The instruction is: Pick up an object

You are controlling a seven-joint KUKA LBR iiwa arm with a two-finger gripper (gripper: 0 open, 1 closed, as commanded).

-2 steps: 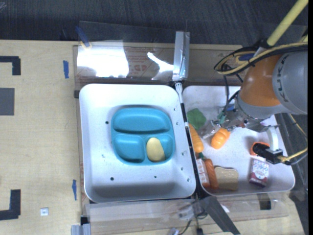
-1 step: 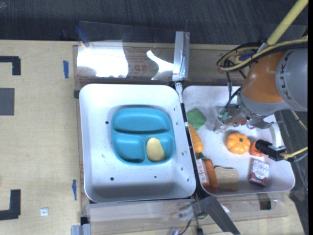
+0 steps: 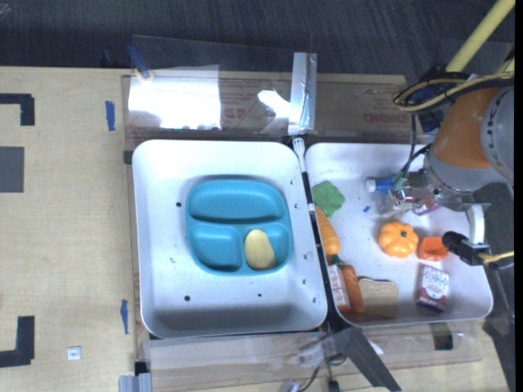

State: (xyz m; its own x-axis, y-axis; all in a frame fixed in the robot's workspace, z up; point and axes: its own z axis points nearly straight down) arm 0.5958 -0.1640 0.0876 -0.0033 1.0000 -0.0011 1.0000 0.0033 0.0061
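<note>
My gripper [image 3: 407,193] hangs over the back middle of the right bin [image 3: 359,163], beneath the arm's orange band [image 3: 464,133]. A small blue and white item [image 3: 378,185] lies just left of it. An orange toy pumpkin [image 3: 398,239] sits just in front of the gripper, apart from it. Along the bin's left wall lie a green piece [image 3: 328,196] and a carrot [image 3: 328,235]. At the front are a red sausage-like piece [image 3: 347,288], a bread slice [image 3: 379,296] and a small carton with an orange top [image 3: 433,280].
The left bin [image 3: 155,219] holds a blue divided plate [image 3: 237,202] with a yellow egg-shaped item [image 3: 260,249] in its front right compartment. A clear plastic sheet [image 3: 212,96] stands behind the bins. Cables and a black part [image 3: 462,247] hang at the arm's side.
</note>
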